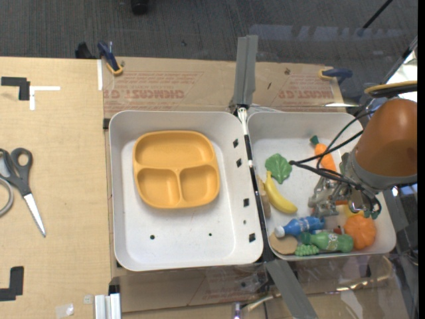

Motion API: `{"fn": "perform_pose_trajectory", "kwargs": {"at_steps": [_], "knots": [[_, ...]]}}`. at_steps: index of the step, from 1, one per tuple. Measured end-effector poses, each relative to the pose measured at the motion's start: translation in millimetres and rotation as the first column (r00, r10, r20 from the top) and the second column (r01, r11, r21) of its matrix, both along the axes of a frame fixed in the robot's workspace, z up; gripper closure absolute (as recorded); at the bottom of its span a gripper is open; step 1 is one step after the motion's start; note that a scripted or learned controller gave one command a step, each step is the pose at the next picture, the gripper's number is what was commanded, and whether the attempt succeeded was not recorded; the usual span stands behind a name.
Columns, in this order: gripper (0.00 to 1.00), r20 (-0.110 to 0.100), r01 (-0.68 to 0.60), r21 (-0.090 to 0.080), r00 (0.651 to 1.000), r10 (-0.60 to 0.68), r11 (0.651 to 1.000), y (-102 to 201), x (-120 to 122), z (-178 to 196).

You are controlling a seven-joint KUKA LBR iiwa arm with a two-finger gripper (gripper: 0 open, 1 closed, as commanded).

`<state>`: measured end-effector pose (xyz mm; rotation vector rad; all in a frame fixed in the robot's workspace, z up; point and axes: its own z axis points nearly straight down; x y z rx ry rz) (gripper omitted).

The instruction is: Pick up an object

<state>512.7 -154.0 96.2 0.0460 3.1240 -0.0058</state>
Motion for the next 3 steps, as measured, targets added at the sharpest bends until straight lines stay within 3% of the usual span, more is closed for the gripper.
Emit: {"fn": "perform_pose_trajectory", "kwargs": {"at_steps": [1, 2, 3], "knots": [[0.0, 0.032, -0.001, -0.006, 0.999, 0.001, 1.0, 0, 9, 7], [0.0, -0.012, 0.004, 0.005, 1.0, -0.004, 1.0, 24, 55, -3], [1.0, -0.006, 0.002, 0.003, 1.0, -0.002, 1.0, 24, 56, 7]]}}
